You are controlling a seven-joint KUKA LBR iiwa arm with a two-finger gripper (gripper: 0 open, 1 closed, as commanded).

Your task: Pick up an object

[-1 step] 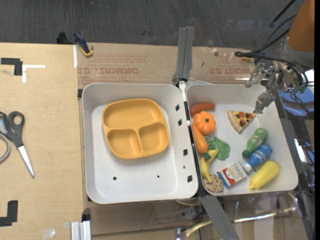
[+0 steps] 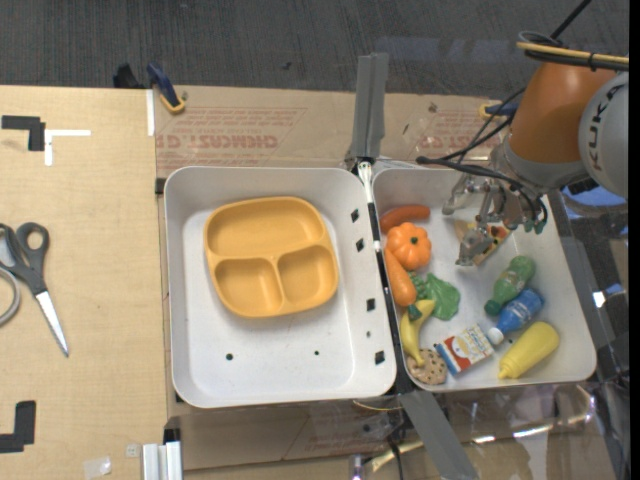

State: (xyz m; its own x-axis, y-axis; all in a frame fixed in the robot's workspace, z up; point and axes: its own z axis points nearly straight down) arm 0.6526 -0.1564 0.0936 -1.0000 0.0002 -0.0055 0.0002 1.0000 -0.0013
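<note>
One cookie (image 2: 430,367) sits at the right bin's (image 2: 578,298) near edge.
Two bins, one yellow tray (image 2: 270,254); my gripper (image 2: 484,236) hovers over a pizza slice (image 2: 478,245), fingers' state unclear.

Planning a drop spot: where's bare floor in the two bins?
Left bin: bare strip below the yellow tray, toward the near wall. Right bin: small bare patch at centre between pumpkin and green bottle. Its left wall and near edge are crowded.

Yellow-orange divided tray (image 2: 271,267), white bins (image 2: 180,298), orange pumpkin (image 2: 409,246), green bottle (image 2: 512,279), yellow bottle (image 2: 528,350), grey-handled scissors (image 2: 36,278)
</note>
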